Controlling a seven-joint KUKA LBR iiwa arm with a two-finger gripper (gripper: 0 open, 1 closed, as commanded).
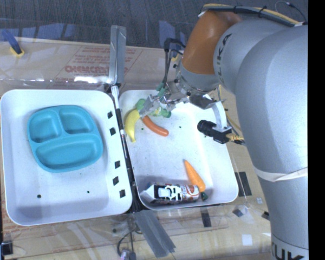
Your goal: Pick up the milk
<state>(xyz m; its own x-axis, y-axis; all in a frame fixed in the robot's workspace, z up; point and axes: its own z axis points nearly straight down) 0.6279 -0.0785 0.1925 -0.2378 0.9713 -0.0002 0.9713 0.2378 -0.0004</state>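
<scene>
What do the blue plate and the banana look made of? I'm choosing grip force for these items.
The blue plate looks like moulded plastic: uniform colour, smooth matte finish with soft sheen, rounded compartment ridges. The banana is probably plastic or rubber toy food: even yellow, no blemishes, slight gloss. Neither can be confirmed from looks alone.

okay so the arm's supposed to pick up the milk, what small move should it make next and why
Probably lift and travel toward the near edge of the right bin. The gripper sits at the far end, beside the banana and above the sausage, while the milk lies on its side along the near wall, by the carrot.
</scene>
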